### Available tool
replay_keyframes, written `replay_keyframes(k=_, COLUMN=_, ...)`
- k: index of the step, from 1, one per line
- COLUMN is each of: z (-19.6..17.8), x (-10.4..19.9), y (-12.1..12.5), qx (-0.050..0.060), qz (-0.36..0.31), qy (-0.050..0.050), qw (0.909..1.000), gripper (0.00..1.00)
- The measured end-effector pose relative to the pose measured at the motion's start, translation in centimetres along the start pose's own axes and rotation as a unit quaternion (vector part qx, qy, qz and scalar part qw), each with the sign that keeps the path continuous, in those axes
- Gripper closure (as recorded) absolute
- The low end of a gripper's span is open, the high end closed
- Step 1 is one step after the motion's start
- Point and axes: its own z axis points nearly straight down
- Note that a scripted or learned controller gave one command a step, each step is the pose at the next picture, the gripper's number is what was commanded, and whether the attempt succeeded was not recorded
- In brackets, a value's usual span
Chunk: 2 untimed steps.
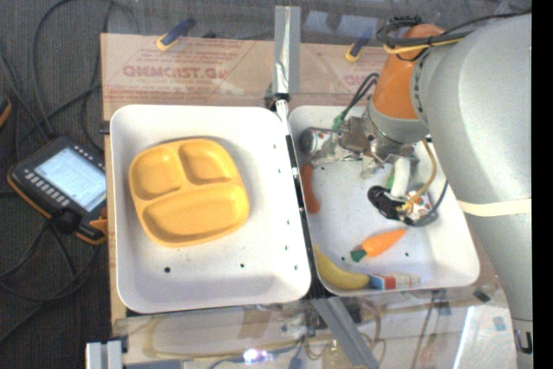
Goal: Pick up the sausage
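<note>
The arm [484,125] enters the right bin [449,268] from the far right side, and the tool [321,143] sits at that bin's far left corner, close to the divider wall. Whether the tool is open or closed cannot be determined from the camera view, and nothing is visibly held in it. The left bin [138,285] carries a yellow divided plate [188,190], well to the left of the tool. In the right bin, a banana [339,272] and a carrot [380,244] lie nearer the camera than the tool. The sausage [308,188] lies just on the camera side of the tool, alongside the left wall of the right bin. It appears to be a small toy item: probably light, fairly stiff, with a smooth rounded skin that may slip. Its long axis runs parallel to the divider wall, one end pointing toward the tool. A grasp across the middle is advisable, although the adjacent wall limits clearance on that side.
</note>
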Motion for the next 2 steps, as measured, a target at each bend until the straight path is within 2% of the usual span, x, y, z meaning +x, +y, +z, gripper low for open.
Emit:
replay_keyframes(k=1, z=-0.98, x=-0.03, y=0.01, qx=-0.001, qz=0.0, qy=-0.003, qw=1.0, gripper=1.0)
replay_keyframes(k=2, z=-0.95, x=-0.11, y=-0.03, qx=0.0, qz=0.0, qy=-0.004, qw=1.0, gripper=0.0)
